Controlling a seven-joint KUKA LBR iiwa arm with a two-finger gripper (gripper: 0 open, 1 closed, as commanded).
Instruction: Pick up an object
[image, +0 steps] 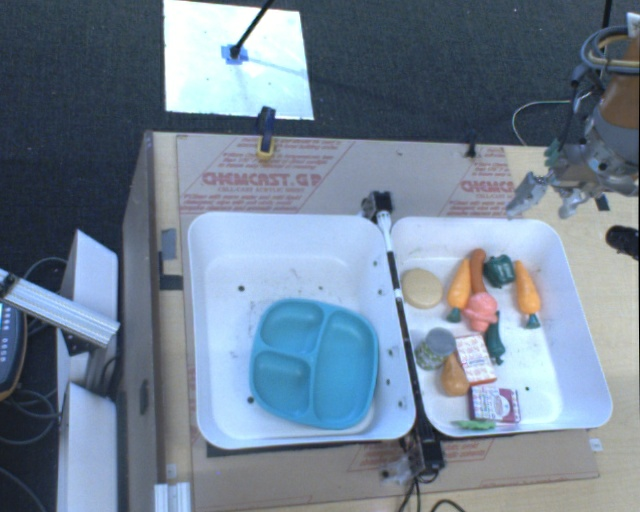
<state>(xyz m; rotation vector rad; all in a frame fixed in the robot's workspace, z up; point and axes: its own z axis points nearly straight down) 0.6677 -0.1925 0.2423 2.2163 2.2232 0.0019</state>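
The right bin holds several toy foods. Among them are a tan round bun, two orange carrots, a green pepper, a pink item, a small can and two red-and-white boxes. My gripper hangs above the bench just beyond the right bin's far right corner. It is open, with nothing between its fingers.
A blue divided plate lies in the left bin. A black clip sits at the far end of the divider between the bins. A blue-and-yellow clamp stands at the board's back edge.
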